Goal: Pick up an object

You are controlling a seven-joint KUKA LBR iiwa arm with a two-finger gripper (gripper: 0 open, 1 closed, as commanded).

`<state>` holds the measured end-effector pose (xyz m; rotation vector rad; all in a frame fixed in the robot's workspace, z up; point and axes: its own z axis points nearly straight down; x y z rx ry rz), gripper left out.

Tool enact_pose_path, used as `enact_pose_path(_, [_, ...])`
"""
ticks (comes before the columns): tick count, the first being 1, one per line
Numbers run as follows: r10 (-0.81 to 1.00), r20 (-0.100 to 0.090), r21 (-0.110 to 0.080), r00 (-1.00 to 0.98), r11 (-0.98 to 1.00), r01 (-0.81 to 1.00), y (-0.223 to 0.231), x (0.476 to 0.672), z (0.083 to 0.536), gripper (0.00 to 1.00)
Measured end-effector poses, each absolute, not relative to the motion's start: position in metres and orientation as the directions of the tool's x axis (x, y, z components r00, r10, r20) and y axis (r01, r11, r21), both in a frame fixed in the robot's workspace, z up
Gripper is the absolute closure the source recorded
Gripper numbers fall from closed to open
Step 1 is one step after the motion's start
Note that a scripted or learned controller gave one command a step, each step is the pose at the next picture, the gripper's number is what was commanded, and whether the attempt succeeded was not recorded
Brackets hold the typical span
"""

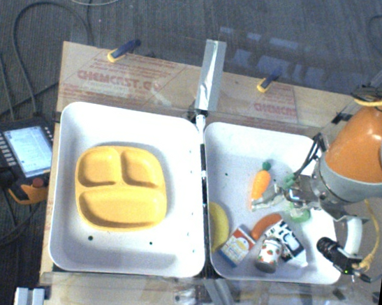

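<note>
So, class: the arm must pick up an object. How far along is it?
Done: the gripper has reached into the right bin, beside the carrot. In hand: nothing visibly held; it's low among the items. Left: grasp and lift one. The yellow tray lies in the left bin.

We see the arm point(364, 148) as a thick rounded body – a glossy orange band sits over a pale grey shell, with part of a dark letter showing at the band's right edge. Black cables run down along its left side toward the wrist. Lower down the build turns to bare silvery metal with small green-tinted parts – the gripper point(276, 197) looks thin and shiny. A white curved piece and a black fitting hang below the grey shell
</note>
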<state>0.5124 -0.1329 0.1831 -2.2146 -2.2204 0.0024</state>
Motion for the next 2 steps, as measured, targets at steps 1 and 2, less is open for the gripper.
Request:
enact_pose_path(1, [0.976, -0.002, 0.008, -0.217, 0.217, 0.976, -0.153, 0.512, 0.089, 0.00])
enact_pose_path(2, [1.000, -0.001, 0.010, -0.001, 0.001, 1.000, -0.148, 0.574, 0.089, 0.00])
